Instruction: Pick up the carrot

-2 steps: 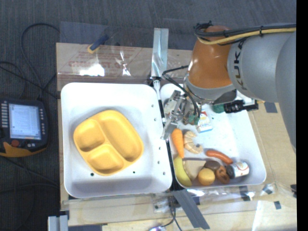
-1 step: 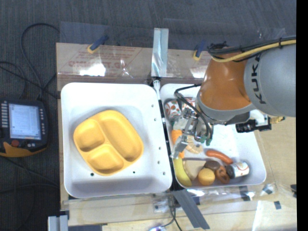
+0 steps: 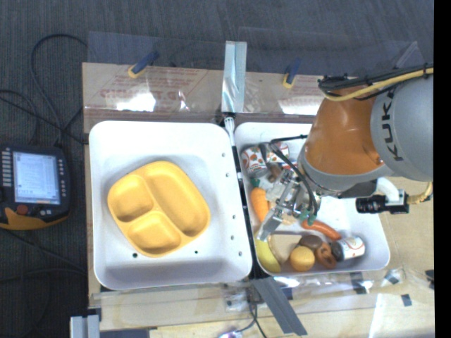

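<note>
Gripper (image 3: 276, 217) low in right bin (image 3: 377, 253), fingers slightly apart, empty, just beside carrot (image 3: 259, 204).

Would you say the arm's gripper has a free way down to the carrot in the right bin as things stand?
Probably yes. The gripper hangs just beside the carrot, whose top looks uncovered. The bin wall on one side and the banana crowd it.

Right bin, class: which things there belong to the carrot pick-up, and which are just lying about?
Belong to the job:
carrot
gripper

Just lying about:
banana
can
yellow tray, in the left bin
</note>
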Available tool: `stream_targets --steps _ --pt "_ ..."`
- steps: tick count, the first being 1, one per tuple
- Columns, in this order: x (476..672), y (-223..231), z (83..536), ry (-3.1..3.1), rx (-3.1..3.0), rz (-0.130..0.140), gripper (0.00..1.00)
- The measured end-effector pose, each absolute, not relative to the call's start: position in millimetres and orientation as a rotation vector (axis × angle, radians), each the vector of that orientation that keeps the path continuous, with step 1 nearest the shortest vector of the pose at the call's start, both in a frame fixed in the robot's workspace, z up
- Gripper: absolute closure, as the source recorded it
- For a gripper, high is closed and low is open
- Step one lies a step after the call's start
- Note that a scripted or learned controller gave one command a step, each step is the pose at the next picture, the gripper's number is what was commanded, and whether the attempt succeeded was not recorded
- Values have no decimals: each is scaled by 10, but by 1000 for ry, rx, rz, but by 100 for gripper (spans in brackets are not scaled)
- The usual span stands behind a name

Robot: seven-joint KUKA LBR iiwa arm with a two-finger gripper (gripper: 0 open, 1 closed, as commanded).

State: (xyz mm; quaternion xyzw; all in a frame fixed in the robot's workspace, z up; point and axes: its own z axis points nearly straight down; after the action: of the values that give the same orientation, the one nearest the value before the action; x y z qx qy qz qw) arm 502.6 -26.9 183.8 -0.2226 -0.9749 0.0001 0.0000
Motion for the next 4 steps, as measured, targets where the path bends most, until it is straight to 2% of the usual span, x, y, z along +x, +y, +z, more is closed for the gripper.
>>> stream_targets --steps 1,2,3,4 --pt "5400 -1 1837 -3132 -265 0 0" --pt "4836 -635 1837 -3041 -784 3 0" --pt "5258 -135 1833 -3095 -539 -1 0" --pt "4841 -572 1835 -2986 -973 3 0"
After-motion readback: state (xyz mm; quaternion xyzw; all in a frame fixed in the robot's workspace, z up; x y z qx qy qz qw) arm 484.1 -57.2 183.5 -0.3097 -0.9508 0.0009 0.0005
